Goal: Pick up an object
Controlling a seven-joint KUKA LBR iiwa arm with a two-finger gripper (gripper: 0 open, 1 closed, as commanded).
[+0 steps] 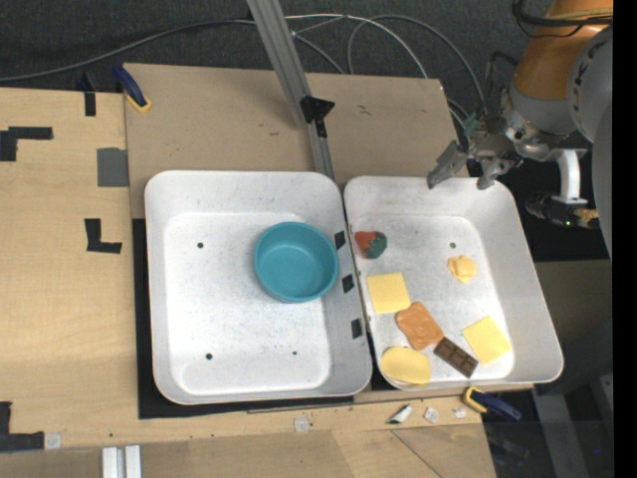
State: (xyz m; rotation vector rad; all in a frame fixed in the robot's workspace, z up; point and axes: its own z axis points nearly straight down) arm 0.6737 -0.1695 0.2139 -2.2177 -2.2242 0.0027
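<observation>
Camera view: gripper point(464, 166) hangs over far edge of right bin point(532, 297), fingers spread wide w/ nothing between, while candidates, e.g. yellow square point(388, 292) and brown bar point(456, 356), lie untouched on the bin floor, so the pick looks not yet begun.

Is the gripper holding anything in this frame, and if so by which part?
Nothing is held. The gripper hovers open above the right bin's far rim, with nothing between its fingers.
</observation>
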